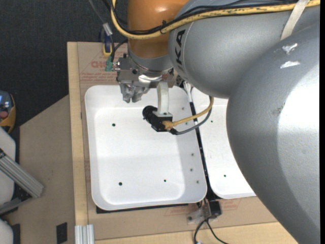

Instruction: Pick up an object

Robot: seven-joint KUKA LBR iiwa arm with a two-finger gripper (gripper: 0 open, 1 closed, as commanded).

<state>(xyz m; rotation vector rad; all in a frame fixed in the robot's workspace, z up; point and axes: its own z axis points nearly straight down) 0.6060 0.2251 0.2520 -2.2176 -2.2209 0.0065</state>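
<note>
Locating the object came first. "Where did it lie?" asked the reader.

"That could not be told," the legend-writer answered. "The one dark item over the left bin (pixel 96 151) was a small black piece (pixel 154 119), above the upper middle of the bin's floor. A yellow cable (pixel 193 118) ran from it toward the arm (pixel 244 50), so whether it was a loose object or part of the rig could not be settled."

"And the claw?"

"The claw (pixel 132 94) hung over the far end of the left bin, near its back rim, up and to the left of the black piece and apart from it. Whether it was released or clenched could not be told, and nothing was seen in its grasp."

"What lay just beside it?"

"A pale strip (pixel 162 98) came down from the wrist to the black piece. Above the claw sat the orange band (pixel 152 9), with yellow cable looped across it."

"And further out?"

"Small dark dots (pixel 120 183) marked the left bin's white floor. The right bin (pixel 228 182) stood just beside the left, rims nearly touching, largely covered by the grey arm reaching in from the right. Both bins rested on the tan bench (pixel 76 136). A metal rail (pixel 20 174) lay well apart at the lower left."
</note>
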